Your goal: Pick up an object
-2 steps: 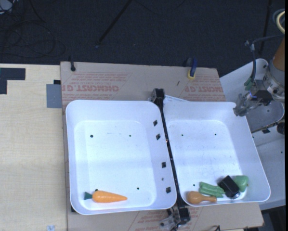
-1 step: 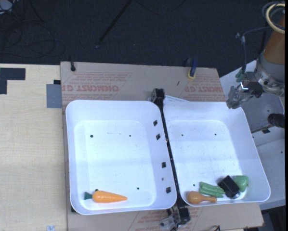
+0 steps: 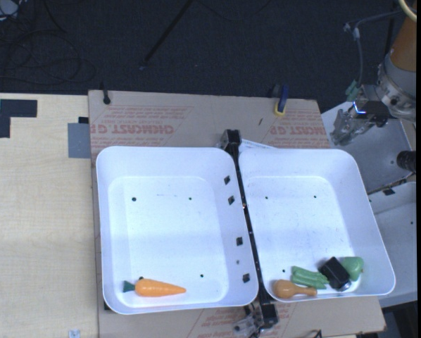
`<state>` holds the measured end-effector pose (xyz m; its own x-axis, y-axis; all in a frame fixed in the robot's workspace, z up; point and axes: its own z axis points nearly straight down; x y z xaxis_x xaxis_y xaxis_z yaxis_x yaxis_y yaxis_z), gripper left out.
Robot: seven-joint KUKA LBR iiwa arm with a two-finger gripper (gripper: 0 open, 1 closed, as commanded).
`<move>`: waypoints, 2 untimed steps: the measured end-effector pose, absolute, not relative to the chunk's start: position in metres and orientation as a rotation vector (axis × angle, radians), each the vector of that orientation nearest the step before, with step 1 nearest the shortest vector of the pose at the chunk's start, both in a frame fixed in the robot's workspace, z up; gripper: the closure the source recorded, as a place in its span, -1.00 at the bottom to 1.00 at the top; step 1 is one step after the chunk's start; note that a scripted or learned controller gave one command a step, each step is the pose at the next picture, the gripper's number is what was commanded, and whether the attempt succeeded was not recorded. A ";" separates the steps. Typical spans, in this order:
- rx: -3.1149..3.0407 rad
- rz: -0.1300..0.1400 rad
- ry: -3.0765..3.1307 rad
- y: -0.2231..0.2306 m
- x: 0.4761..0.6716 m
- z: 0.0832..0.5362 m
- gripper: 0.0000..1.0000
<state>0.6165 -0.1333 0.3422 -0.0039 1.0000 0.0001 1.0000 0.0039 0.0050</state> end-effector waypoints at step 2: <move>2.226 -0.003 2.219 -0.174 0.567 0.322 1.00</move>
